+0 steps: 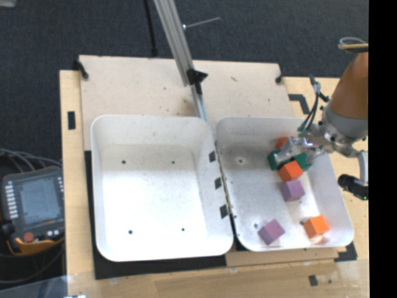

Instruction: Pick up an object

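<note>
Counting the right bin [248, 241]: 2 purple blocks, one [292, 190] mid-bin and one [271, 231] near the front; 2 orange blocks, one [289, 171] just under the gripper [296, 149], one [316, 226] by the front right corner; 1 green block [282, 161] touching the upper orange one. Whether the gripper grasps anything I cannot tell.

The pale wooden bench [73, 166] bears two white bins [155, 191] side by side.
</note>
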`<state>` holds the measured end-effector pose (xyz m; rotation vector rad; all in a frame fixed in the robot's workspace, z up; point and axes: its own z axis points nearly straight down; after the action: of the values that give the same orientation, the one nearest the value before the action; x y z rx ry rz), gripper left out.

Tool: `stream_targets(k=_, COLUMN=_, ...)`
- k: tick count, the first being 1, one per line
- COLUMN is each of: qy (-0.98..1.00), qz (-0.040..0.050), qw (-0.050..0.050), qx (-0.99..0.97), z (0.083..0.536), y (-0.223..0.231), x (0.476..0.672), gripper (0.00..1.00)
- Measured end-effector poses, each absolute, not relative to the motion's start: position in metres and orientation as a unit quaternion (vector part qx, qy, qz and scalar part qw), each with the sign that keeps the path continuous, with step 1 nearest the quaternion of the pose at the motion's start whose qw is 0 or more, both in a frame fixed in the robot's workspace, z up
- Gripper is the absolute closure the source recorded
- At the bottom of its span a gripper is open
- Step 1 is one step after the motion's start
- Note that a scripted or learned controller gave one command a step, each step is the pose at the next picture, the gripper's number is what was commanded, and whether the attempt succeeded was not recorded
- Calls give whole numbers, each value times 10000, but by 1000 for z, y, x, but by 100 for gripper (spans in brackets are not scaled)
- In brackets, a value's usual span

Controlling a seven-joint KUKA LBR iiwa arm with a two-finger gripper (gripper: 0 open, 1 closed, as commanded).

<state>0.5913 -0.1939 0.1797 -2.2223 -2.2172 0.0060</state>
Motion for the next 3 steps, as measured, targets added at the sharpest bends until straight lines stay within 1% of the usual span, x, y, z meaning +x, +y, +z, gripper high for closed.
stream_targets(k=1, qy=-7060, qz=0, qw=-65, qx=-7081, z=124, y=-200, x=595, gripper=0)
stream_targets(k=2, qy=-7043, qz=-24, qw=-90, qx=-7098, z=139, y=-201, x=597, gripper=100)
stream_targets(k=3, qy=-7075, qz=-11, qw=-24, qx=-7067, z=183, y=-200, x=597, gripper=100)
